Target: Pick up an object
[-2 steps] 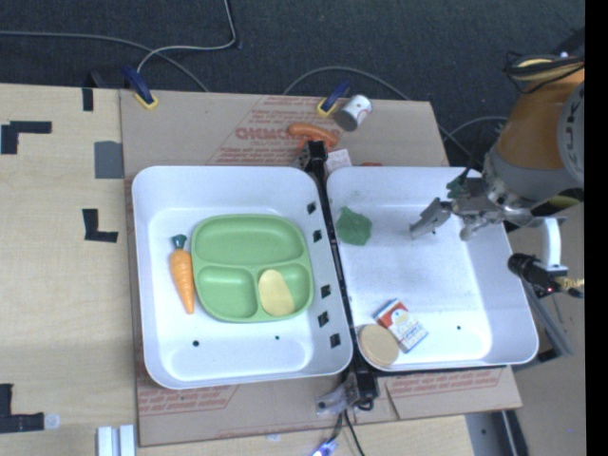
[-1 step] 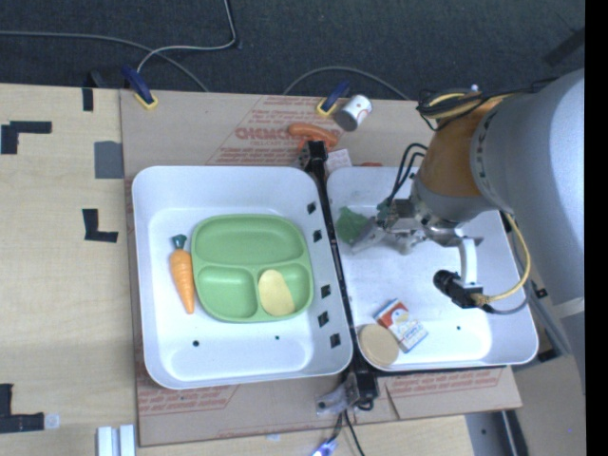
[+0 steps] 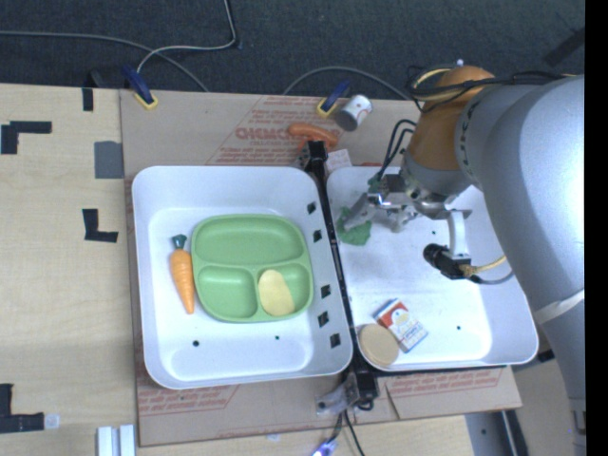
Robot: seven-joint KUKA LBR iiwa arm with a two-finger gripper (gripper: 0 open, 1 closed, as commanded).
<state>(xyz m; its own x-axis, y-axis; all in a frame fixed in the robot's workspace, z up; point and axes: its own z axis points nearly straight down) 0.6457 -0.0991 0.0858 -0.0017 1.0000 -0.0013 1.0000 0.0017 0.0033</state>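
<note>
Arm: grey KUKA arm (image 3: pixel 532 169) with an orange band entered from the right and hung over the right bin.

Gripper: gripper (image 3: pixel 366 215) sat low over the upper-left part of the right bin, close to the divider between the bins.

Jaws: whether they stood apart or together could not be told; the wrist body and cabling hid most of them.

Green object: small green object (image 3: pixel 356 233) lay on the right bin floor, directly at the gripper's tip; whether it was touched or gripped could not be told.

Right bin: white bin (image 3: pixel 494 335) also contained a small red and white box (image 3: pixel 400 324) and a round tan disc (image 3: pixel 379 345), touching one another near the lower-left corner, well apart from the gripper.

Left bin: white bin (image 3: pixel 157 193) carried a green divided tray (image 3: pixel 249 240); a pale yellow piece (image 3: pixel 276 294) rested in the tray's lower-right compartment.

Carrot: orange toy carrot (image 3: pixel 181 278) lay on the left bin floor just beside the tray's left edge, green top pointing away from the viewer.

Bench: wooden surface (image 3: pixel 57 283) with cardboard under both bins; blue clamps (image 3: pixel 140 88) stood at the cardboard's far edge.
</note>
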